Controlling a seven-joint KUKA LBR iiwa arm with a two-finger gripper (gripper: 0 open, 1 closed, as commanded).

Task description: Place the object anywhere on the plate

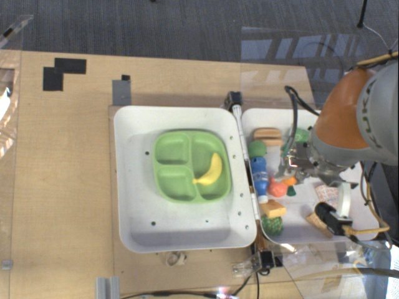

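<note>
A green divided plate (187, 167) lies in the left white bin (134, 223). A yellow banana (211, 170) rests in the plate's right compartment. My gripper (291, 169) hangs low over the right bin (299, 229), among the toys there. Just below it and to its left lies a red-orange toy (280, 187), very close to the gripper. I cannot see anything held.
The right bin's left side holds a tan bun (267, 133), a green toy (257, 148), a blue bottle (259, 169) and a yellow-and-green toy (272, 215). Another green piece (303, 136) lies behind the wrist. The ridge between the two bins (244, 167) is raised.
</note>
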